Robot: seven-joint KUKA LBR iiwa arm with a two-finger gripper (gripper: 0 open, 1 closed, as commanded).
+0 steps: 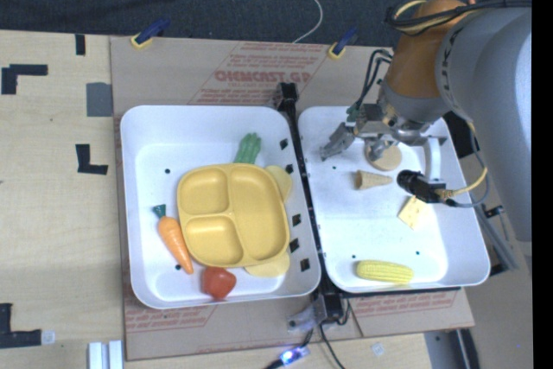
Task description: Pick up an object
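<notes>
Left bin (138, 134): we note a yellow divided plate (232, 214) lying across the middle, crowding the other pieces to the edges. A carrot (175, 243) lies along the plate's left side, a red tomato-like piece (219, 282) sits at its lower edge, and a green vegetable (249, 148) pokes out above its top rim. Pale yellow bits show from under the plate's right and lower edges; we cannot tell what they are.

Right bin (333, 220): the items are spread well apart, which we judge leaves room for a descent on any single one. A corn cob (384, 271) lies near the front wall. A small tan cone-like piece (371, 179) sits near the middle, a yellow cheese wedge (413, 212) to its right, and a round tan piece (386, 158) just under the wrist.

The gripper (341, 141) hangs over the back of the right bin, the arm reaching in from the right. One grey finger slants toward the bin's left wall; the other we cannot make out, so we cannot tell whether the jaws stand apart or together. Nothing shows between them.

Judgement: no object is picked yet. The round tan piece and the cone lie nearest the tool and look the likeliest targets.
</notes>
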